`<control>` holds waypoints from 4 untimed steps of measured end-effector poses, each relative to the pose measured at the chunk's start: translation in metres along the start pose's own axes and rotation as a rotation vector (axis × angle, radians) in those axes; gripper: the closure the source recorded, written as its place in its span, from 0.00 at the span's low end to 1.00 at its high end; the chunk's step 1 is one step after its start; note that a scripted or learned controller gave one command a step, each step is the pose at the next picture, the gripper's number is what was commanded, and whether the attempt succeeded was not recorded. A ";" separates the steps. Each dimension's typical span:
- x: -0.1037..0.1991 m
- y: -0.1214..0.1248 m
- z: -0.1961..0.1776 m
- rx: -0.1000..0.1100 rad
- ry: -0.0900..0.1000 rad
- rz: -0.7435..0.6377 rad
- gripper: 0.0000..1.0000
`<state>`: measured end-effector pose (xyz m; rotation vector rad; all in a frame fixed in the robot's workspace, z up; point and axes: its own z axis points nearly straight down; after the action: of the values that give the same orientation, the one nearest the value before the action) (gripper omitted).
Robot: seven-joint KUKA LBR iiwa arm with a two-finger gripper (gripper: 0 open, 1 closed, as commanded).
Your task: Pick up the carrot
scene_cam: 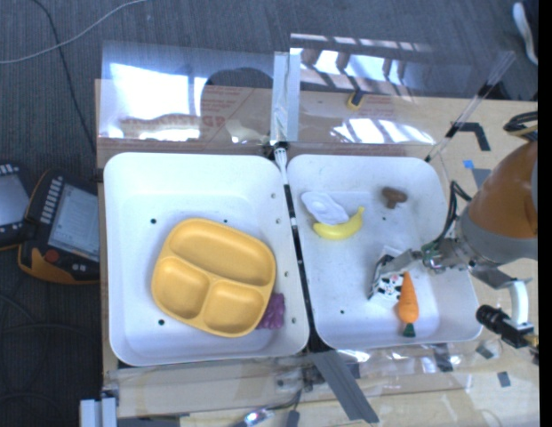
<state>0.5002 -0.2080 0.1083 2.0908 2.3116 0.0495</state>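
At the far left of the frame a teach pendant (60, 228) lies on the dark carpet, its cable trailing up and away, presumably parked within an operator's reach. Next comes the left bin (133, 185), holding a yellow divided plate (215, 276) at a slant in its lower half, with a small purple thing (275, 310) tucked against the plate's lower right corner. Across the divider, the right bin (347, 336) has its clutter spread apart: a banana (339, 226) touching a white crumpled piece (324, 206) toward the upper left, a small brown lump (394, 197) near the top, and — low and right — the carrot (406, 304), lying nearly upright in the frame just beside a black-and-white toy (388, 285). The gripper (402, 261) reaches in from the right, poised just above the carrot's top; I cannot tell how it is set. A grab looks close. Clear panels stand behind the bins on a wooden bench (489, 123).
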 end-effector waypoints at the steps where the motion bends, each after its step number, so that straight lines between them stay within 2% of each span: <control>1: 0.011 -0.001 -0.001 -0.009 -0.031 0.025 0.00; 2: 0.004 -0.001 0.000 -0.002 -0.010 0.041 0.00; 3: 0.004 0.006 -0.016 -0.017 -0.016 0.038 1.00; 4: 0.004 0.007 -0.025 -0.018 -0.017 0.035 1.00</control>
<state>0.5060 -0.2033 0.1337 2.1154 2.2562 0.0524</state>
